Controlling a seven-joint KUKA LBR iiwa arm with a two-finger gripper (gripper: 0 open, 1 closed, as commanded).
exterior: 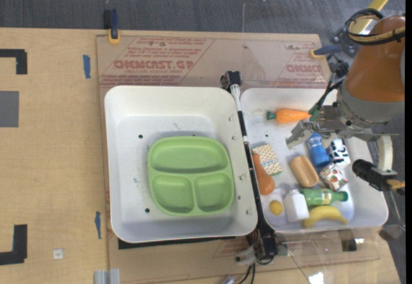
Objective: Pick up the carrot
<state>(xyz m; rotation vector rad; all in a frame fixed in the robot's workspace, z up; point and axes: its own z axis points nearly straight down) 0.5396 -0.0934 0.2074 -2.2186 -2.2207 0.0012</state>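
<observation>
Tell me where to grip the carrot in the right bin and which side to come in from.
Grip the carrot across its thick orange middle, coming straight down from above. It lies flat and roughly crosswise near the bin's far wall, green top toward the divider, so close the end effector across its narrow width.

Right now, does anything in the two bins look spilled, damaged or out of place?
Nothing stands out. The carrot lies whole in the right bin among loosely piled toy foods, and the green tray sits flat in the left bin.

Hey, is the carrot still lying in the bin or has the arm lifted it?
Lying in the bin. The carrot rests flat on the right bin's floor near its far wall, with the gripper beside it, not around it.
</observation>
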